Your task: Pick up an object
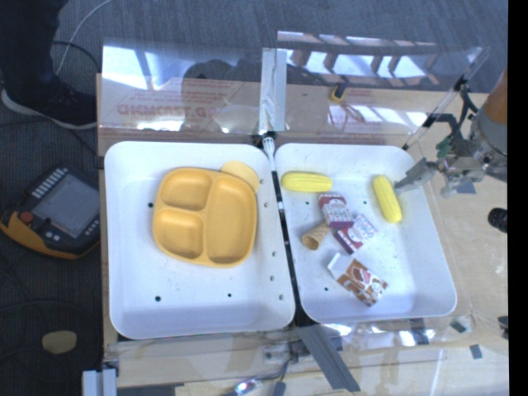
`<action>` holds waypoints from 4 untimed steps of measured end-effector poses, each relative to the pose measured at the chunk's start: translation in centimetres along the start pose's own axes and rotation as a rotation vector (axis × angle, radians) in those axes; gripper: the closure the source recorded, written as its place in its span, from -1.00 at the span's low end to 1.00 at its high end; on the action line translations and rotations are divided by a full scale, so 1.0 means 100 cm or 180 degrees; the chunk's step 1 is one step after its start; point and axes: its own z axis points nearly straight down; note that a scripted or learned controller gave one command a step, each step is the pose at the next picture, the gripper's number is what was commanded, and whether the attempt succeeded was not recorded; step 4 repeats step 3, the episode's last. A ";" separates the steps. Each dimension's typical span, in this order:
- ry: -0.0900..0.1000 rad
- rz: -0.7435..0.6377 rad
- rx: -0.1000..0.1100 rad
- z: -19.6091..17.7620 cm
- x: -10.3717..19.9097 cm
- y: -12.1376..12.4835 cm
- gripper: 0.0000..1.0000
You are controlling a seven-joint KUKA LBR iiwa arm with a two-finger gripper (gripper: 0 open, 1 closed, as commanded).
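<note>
- Claw at right edge of frame, over the right bin's upper right rim; spread or pressed together, impossible to tell.
- Nearest thing: corn cob just left of claw, long axis running top to bottom, slightly tilted.
- Reaching left and down probably needed.

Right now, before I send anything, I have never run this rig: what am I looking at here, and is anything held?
One camera looks down at a slant on two white bins. The left bin holds a yellow divided plate. The right bin holds two corn cobs, a small cone and some snack packets. The robot arm reaches in from the right; its gripper sits at the right bin's far right edge, beside one cob. I see nothing between its fingers. Left of the bench lies a handheld controller.
</note>
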 end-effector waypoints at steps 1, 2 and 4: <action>0.0015 -0.0292 -0.0022 0.150 0.002 0.078 -1.00; -0.0001 -0.0298 -0.0015 0.141 0.001 0.078 1.00; -0.0011 0.0055 -0.0005 0.051 0.050 0.103 1.00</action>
